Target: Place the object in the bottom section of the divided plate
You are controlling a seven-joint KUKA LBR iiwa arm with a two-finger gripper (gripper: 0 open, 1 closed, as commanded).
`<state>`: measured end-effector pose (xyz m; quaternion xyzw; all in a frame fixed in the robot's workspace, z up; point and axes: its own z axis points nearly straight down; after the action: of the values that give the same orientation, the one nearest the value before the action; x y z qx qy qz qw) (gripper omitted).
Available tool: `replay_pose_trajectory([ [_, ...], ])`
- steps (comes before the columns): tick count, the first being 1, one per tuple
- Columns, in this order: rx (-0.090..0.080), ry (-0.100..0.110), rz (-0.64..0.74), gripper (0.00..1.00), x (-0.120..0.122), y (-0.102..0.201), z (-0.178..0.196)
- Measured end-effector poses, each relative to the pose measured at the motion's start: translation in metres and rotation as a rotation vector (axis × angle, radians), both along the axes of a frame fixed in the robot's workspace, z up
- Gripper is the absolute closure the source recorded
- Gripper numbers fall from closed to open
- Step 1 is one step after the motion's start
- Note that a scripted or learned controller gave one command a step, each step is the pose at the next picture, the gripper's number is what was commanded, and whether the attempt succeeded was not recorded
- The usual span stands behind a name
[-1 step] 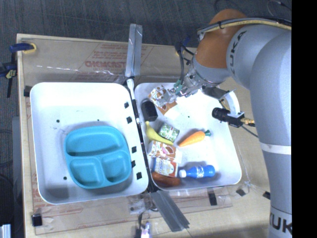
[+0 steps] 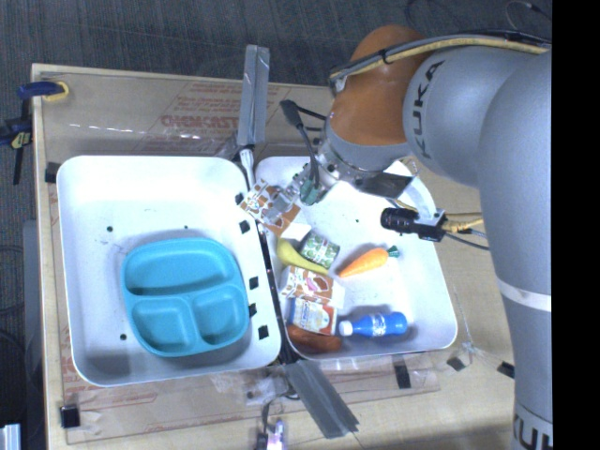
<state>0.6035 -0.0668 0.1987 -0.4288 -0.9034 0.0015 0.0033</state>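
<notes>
1. Camera view from above: the blue plate (image 2: 178, 251) lies in the left bin (image 2: 94, 204), with one wide compartment on its far side and two smaller ones on its near side, all three bare.
2. A small brown-and-white packet (image 2: 270, 204) sits to the right of the plate's far corner, on the wall where the two bins meet, and is not touching the plate.
3. My pincer (image 2: 307, 187) is just right of that packet, over the far-left corner of the right bin (image 2: 431, 298). I cannot tell whether it is open, closed or gripping anything, because my wrist covers it.
4. Further right of the plate, inside the right bin, a banana (image 2: 291, 251) lies against a green packet (image 2: 321, 249).
5. A carrot (image 2: 364, 262) lies just beyond those two, further from the plate.
6. Level with the plate's near edge are a printed pouch (image 2: 309, 298) and, to its right, a bottle (image 2: 375, 325) lying on its side.
</notes>
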Motion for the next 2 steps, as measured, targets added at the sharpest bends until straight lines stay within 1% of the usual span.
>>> replay_pose_trajectory([
  [1,0.000,0.001,0.131,1.00,-0.028,0.063,-0.011],
  [2,0.000,-0.003,0.229,1.00,-0.010,0.058,0.001],
])
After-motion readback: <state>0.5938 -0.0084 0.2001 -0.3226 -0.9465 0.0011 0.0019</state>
